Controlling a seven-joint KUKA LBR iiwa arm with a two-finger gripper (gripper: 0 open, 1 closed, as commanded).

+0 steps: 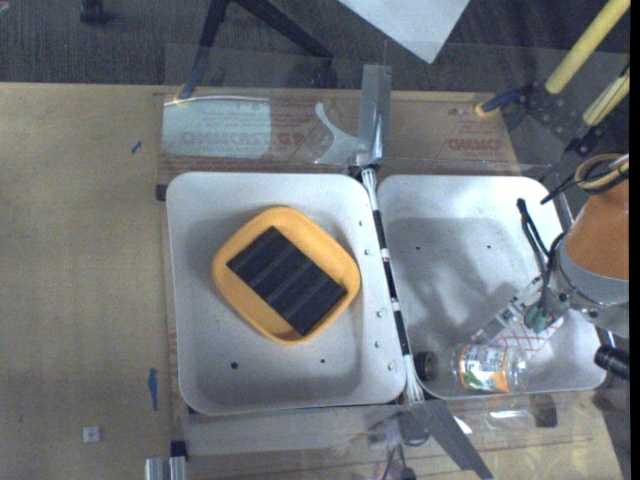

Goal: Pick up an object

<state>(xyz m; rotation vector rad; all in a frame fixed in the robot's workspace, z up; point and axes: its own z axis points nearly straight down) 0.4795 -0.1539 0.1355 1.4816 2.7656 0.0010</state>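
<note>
Your arm comes in from the right edge, its orange band sitting above the grey wrist at the far side of the right bin. The wrist tilts down and toward the left, so the gripper hangs low over the bin's near right part, just above the bottle. The gripper blurs into the bottle's clear plastic, so you cannot tell from here how the jaws stand or whether anything sits between them. A black cable runs up along the arm over the bin's right side.

The bottle is the only thing lying in the right bin. It is clear plastic, on its side along the near wall, with its dark cap pointing left toward the divider between the bins. A label with orange and green on it wraps the middle. The gripper looks to be very close to its right end, perhaps touching it, but the view is too soft there to be sure.

The left bin holds a yellow tray with rounded corners, turned at an angle so it sits like a diamond near the bin's middle. A dark ribbed panel lies flat inside the tray and covers most of its floor. The tray stands well apart from the bottle, with the bins' two inner walls between them.

Both bins rest side by side on the wooden bench.
</note>
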